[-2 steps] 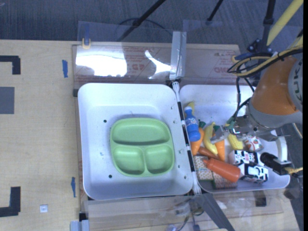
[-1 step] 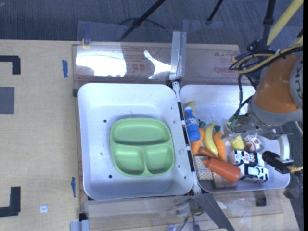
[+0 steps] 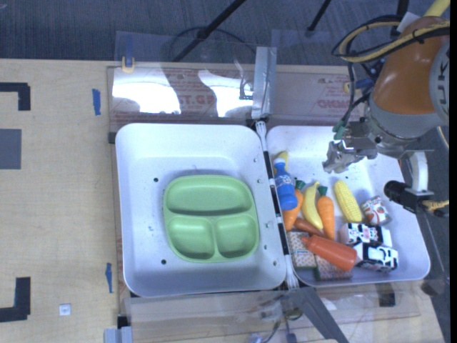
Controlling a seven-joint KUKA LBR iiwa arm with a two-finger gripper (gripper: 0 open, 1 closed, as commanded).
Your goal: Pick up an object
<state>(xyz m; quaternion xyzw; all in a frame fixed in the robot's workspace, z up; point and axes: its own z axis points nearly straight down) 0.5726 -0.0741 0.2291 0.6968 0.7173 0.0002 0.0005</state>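
The gripper (image 3: pixel 341 156) is seen above the bare rear of the right bin (image 3: pixel 414 263); the jaws' opening cannot be told, and nothing is seen between them. An ear of corn (image 3: pixel 348 200) lies just in front, lengthwise front to back, flanked by a carrot (image 3: pixel 326 216), banana (image 3: pixel 312 204) and bottle (image 3: pixel 285 186). A green tray (image 3: pixel 211 216) occupies the left bin (image 3: pixel 143 148).

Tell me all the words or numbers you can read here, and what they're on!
None can be read for sure.
Red print on the clear panel behind the bins: too blurred.
Label on the blue bottle: too small.
Black-and-white carton: only a pattern, no readable letters.
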